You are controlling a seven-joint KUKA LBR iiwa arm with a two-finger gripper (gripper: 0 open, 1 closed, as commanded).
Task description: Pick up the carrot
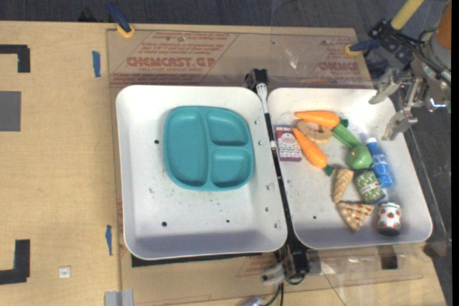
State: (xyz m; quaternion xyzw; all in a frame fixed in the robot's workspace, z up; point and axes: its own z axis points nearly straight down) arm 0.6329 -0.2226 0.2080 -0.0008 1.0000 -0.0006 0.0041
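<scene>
Now risk: two carrots (pixel 309 147) lie in right bin (pixel 416 183), crowded by pink box (pixel 287 143), bread piece and green thing; hand (pixel 399 107) may catch wrong item or push carrot away. Nearer carrot (pixel 318 117) lies near bin's far edge, left of hand, apart from it. Hand hangs over bin's right rim, nothing in it; spread or pressed together, cannot tell.

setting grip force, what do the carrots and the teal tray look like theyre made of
Carrots: probably moulded plastic toys, with uniform orange colour and a smooth, slightly glossy surface. Teal tray: looks like hard plastic with a satin finish, with rounded moulded compartments and soft highlights.
</scene>
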